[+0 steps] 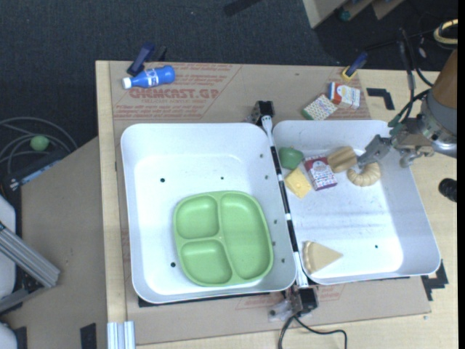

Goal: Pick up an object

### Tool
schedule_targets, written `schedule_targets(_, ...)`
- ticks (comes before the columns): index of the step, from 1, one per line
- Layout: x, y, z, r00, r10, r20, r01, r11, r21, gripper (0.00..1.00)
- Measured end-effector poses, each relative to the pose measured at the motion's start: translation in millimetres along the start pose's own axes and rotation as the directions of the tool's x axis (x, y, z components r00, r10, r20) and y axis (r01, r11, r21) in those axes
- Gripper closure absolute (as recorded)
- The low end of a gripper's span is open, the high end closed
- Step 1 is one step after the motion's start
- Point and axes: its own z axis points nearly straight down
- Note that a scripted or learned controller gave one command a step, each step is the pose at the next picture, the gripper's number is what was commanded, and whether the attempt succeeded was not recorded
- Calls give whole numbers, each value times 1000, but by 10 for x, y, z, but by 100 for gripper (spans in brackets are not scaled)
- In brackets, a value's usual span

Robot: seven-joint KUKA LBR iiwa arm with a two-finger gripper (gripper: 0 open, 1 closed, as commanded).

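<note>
The gripper [375,153] hangs just above a small tan ring-shaped toy [365,174]; whether it is apart or together, I cannot tell. The toy looks light and stiff; grasp across its ring.

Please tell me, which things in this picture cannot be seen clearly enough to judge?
- Tool, camera view: small and blurred above the right bin; its grip state is unreadable.
- Ring-shaped pastry: partly covered by the tool, so contact is unclear.
- Red packet: print too small to read.
- Arm: cut off by the right edge.
</note>
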Motion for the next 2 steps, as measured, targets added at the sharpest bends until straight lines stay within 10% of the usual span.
schedule_targets(1, 319, 776, 1197, 1000, -1, -1, 1, 1000, -1, 0)
schedule_targets(2, -58, 17, 1286, 1000, -4, -5, 4, 1000, -9, 0)
